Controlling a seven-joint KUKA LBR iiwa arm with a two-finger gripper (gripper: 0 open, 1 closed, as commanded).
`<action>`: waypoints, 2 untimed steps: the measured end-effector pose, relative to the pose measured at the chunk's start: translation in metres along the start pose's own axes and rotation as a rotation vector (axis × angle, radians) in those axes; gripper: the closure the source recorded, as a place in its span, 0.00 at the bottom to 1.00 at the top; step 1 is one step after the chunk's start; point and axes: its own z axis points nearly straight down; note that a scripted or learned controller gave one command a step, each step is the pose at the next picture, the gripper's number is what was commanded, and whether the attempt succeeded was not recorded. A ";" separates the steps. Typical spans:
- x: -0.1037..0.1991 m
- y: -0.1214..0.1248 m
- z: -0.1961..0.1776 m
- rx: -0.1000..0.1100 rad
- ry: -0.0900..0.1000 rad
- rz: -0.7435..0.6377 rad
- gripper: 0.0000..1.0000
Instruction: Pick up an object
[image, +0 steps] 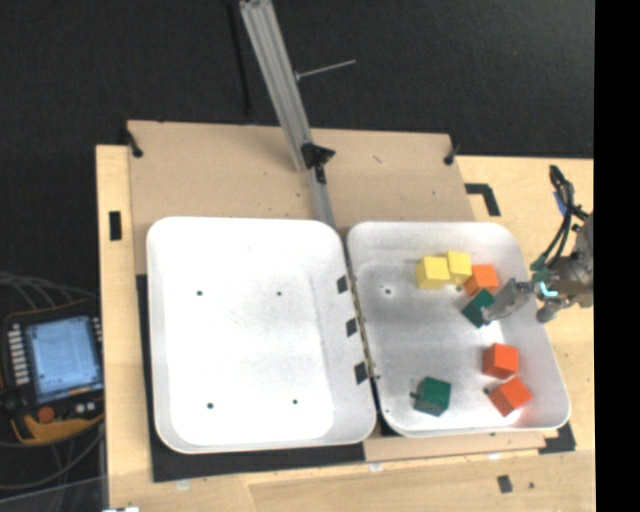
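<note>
Two-finger gripper (503, 300) seen at right white bin's (400, 410) three o'clock rim; jaw state cannot be told. Dark green cube (478, 307) touched at tip, orange cube (484, 277) just beside. Risk judged: neighbour nudged, grasp spoiled.
</note>
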 end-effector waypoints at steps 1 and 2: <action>0.000 0.001 -0.002 -0.004 -0.001 0.001 0.00; -0.012 -0.001 0.048 0.002 -0.002 0.004 0.00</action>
